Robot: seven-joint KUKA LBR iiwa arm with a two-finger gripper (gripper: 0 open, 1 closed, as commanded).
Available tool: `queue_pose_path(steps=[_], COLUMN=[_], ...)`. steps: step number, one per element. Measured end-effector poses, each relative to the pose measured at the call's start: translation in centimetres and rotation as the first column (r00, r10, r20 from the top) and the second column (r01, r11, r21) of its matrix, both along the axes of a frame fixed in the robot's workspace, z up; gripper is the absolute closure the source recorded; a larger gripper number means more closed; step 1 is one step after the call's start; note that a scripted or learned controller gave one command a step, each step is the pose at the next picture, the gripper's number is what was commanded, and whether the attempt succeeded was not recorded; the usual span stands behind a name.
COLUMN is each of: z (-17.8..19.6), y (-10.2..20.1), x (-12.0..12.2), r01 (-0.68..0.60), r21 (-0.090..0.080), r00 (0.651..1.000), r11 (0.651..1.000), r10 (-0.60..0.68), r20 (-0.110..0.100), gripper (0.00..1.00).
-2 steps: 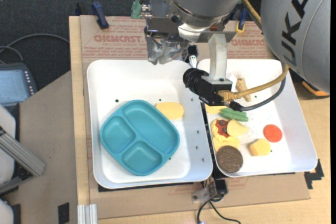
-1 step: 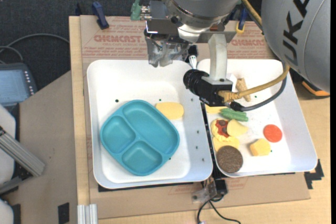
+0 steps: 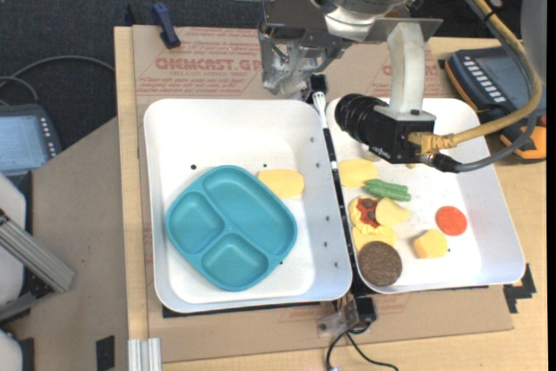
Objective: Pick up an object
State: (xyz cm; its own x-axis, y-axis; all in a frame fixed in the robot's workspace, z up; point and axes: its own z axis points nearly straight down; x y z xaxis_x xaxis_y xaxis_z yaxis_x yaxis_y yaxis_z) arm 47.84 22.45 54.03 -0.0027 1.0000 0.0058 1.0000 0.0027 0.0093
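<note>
**Hand up at the far rim, nothing lifted yet**

From my seat at the remote console, the hand [image 3: 294,69] hung above the far edge of the left bin [image 3: 165,135], close to the divide between the two bins. Its tips were lost against the metal housing and the cardboard behind, so I could not tell whether they were spread or pressed together, and I saw no object between them.

The things on offer all lay in the bins. In the left bin sat a blue divided tray [image 3: 230,226] with a pale yellow piece [image 3: 281,182] touching its far corner. The right bin [image 3: 495,230] held the rest, clustered near the divider: a green bean pod [image 3: 387,188] across a yellow piece [image 3: 356,172], a brown round cookie [image 3: 380,262], a yellow block [image 3: 430,245] and an orange disc [image 3: 450,221].

I judged the task barely begun: no object was off the bin floor, and a descent, a grip and a lift all remained. The pale yellow piece looked the nearest candidate.
</note>
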Motion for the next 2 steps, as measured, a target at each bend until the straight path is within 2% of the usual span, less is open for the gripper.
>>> queue_pose_path(steps=[1, 2], z=[-13.1, -11.3], y=[-6.1, -5.7], x=[0.0, 0.1], r01=[0.009, 0.002], r21=[-0.012, -0.006], r00=[1.000, 1.000], r11=[1.000, 1.000], r10=[-0.009, -0.002], r20=[-0.024, -0.006], gripper=[1.00, 1.00])
